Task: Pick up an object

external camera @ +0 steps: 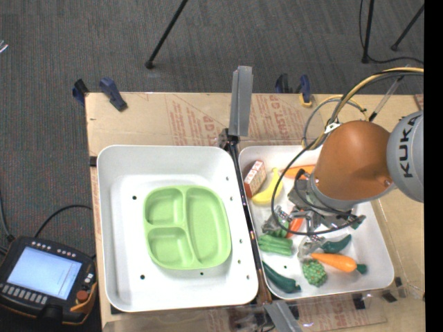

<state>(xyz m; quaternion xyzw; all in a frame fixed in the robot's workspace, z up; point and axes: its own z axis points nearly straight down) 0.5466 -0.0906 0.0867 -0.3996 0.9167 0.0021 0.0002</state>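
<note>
Closest to the camera sits the left bin (111,185) with a green divided tray (187,227) in it. Beside it, the right bin (384,254) holds toy food: a carrot (336,261), green beans (275,245), broccoli (314,273), a banana (264,196). Above them the claw (304,223) hangs low over the pile; whether it is apart or together I cannot tell. Likely light, stiff, slick plastic; the carrot's middle looks the easiest hold

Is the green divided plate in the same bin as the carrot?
No, the green plate lies in the left bin; the carrot lies in the right bin.
</note>
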